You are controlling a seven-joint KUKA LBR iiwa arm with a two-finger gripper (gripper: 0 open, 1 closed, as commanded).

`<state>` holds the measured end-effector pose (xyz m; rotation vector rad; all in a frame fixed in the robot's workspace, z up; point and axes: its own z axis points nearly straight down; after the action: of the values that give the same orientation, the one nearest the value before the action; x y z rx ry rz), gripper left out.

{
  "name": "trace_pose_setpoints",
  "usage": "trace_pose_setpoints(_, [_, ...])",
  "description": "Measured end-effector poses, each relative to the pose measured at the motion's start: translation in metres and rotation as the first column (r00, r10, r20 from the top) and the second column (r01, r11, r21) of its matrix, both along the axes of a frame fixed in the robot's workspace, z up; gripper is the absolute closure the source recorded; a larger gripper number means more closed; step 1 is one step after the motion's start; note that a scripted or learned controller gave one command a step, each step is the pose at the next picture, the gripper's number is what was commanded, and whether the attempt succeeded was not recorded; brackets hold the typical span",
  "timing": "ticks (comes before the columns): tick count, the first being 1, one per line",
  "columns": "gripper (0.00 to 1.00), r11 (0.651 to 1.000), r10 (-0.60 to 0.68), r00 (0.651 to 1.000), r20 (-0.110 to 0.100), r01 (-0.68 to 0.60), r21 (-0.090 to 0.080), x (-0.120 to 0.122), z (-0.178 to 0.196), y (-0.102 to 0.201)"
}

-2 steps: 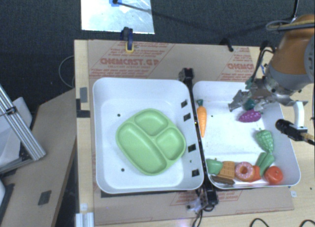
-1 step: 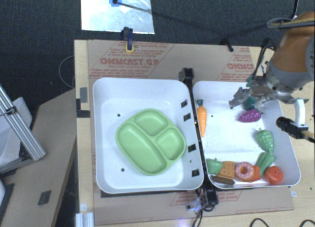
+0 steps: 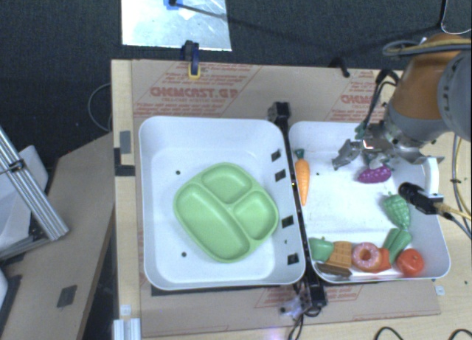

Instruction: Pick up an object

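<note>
My gripper (image 3: pixel 361 155) hangs over the back of the right bin (image 3: pixel 346 213), its grey fingers spread and nothing between them. A purple bunch of grapes (image 3: pixel 375 175) lies just right of the fingertips. An orange carrot (image 3: pixel 302 176) rests along the bin's left wall. Further forward lie a dark green leafy vegetable (image 3: pixel 397 211), a green pepper (image 3: pixel 320 247), a waffle piece (image 3: pixel 341 255), a pink donut (image 3: pixel 366 256), a green pod (image 3: pixel 396 241) and a red tomato (image 3: pixel 411 260).
The left bin (image 3: pixel 166 154) holds a green divided plate (image 3: pixel 225 212). A black divider clamp (image 3: pixel 281 113) sits between the bins. The arm's orange-banded wrist (image 3: pixel 424 88) looms over the right bin's back right corner.
</note>
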<state>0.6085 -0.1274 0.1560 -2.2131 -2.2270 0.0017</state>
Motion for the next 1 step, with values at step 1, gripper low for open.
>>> trace_pose_setpoints(1, [0.00,1.000,0.001,1.000,0.000,-0.001,0.000,0.0057,-0.0595,0.0052])
